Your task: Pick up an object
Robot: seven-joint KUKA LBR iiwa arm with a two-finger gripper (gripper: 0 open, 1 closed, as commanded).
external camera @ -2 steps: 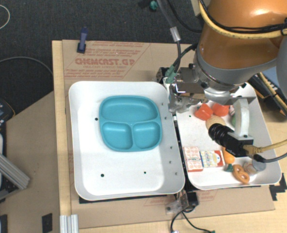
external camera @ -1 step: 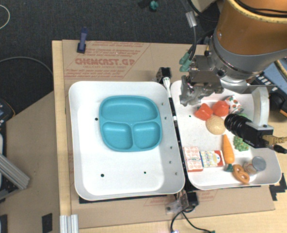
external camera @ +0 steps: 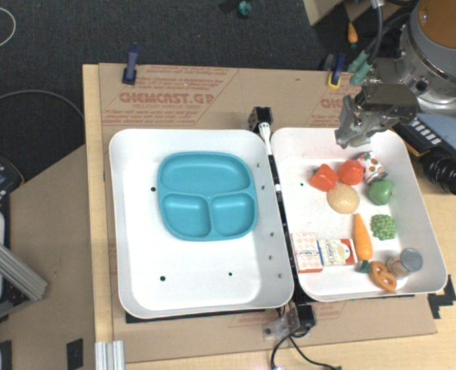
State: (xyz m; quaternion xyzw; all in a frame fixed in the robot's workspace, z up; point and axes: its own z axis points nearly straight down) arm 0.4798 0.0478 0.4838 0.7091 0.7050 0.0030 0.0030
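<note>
- The step in hand appeared to be the approach: the end effector (external camera: 357, 133) hung over the far part of the right bin (external camera: 432, 249), above the toys and gripping none of them.
- Whether it was spread or pressed together could not be told; its tip read as one dark grey mass against the white floor.
- Nearest the camera, and farthest from the end effector, lay a pretzel (external camera: 382, 275) and a small grey can (external camera: 407, 261) at the bin's near edge, with a red-and-white carton (external camera: 323, 252) just to their left.
- Next came an orange carrot (external camera: 362, 237) and a green broccoli piece (external camera: 382, 226), side by side and still well apart from the end effector.
- Closer to it sat a beige round piece (external camera: 343, 199) and a green fruit (external camera: 380, 192).
- Closest, just toward the camera from the tip, lay two red pieces (external camera: 324, 178), one to the left and one more directly beneath.
- The next move probably called for a straight descent onto one of these red pieces, centred well, since the neighbours crowded close.
- The left bin (external camera: 128, 206), holding a blue divided plate (external camera: 207, 194), stood well off to the end effector's left.
- The arm (external camera: 436, 33) reached in from the far right, its wrist bent downward over the bin's far edge, orange band above.
</note>
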